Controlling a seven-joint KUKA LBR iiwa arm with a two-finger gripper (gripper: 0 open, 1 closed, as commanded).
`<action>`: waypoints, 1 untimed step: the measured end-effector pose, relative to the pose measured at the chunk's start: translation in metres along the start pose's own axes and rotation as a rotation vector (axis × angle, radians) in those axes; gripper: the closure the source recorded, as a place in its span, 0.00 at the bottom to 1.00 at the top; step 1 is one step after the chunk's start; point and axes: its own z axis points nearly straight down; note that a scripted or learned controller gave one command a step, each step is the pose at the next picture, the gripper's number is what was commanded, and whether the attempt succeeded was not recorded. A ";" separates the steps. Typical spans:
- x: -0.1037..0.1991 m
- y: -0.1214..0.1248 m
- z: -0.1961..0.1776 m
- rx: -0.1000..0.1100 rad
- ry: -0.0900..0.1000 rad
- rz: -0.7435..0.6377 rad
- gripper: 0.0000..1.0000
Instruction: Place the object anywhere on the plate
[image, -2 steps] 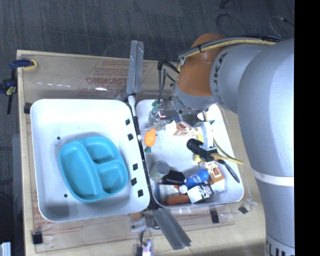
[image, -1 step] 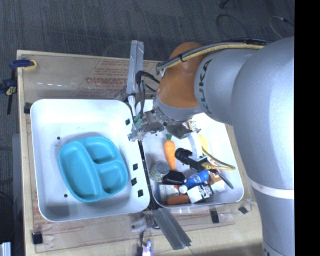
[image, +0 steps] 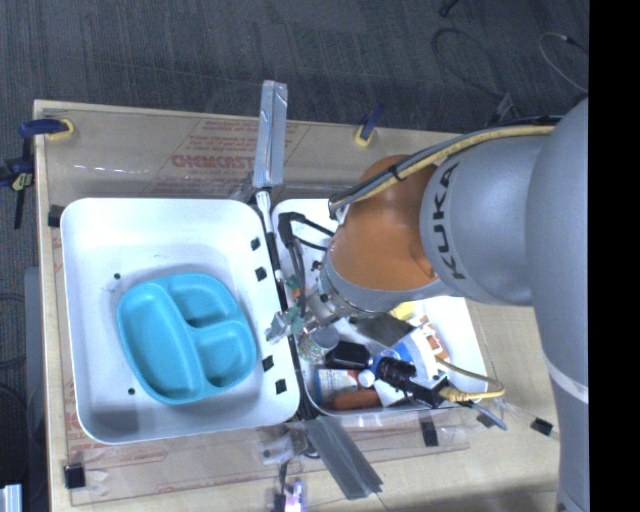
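A light blue divided plate (image: 187, 336) lies in the left white bin (image: 90, 230), toward its front. My gripper (image: 300, 326) hangs low over the left edge of the right bin (image: 478, 345), close to the wall between the two bins. The grey wrist and orange band hide most of that bin. Several small objects lie in the right bin below the gripper: a brown-red oblong (image: 356, 400), a white tube (image: 336, 380) and a blue and white packet (image: 412, 352). I cannot see anything held between the fingers.
An orange and white packet (image: 432, 336) and a yellow item (image: 404, 312) sit at the right bin's right side. A metal bar (image: 268, 140) runs up from the divider at the back. Clamps stand at the bench edges.
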 end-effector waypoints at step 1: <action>0.016 -0.001 -0.086 -0.003 -0.002 0.132 1.00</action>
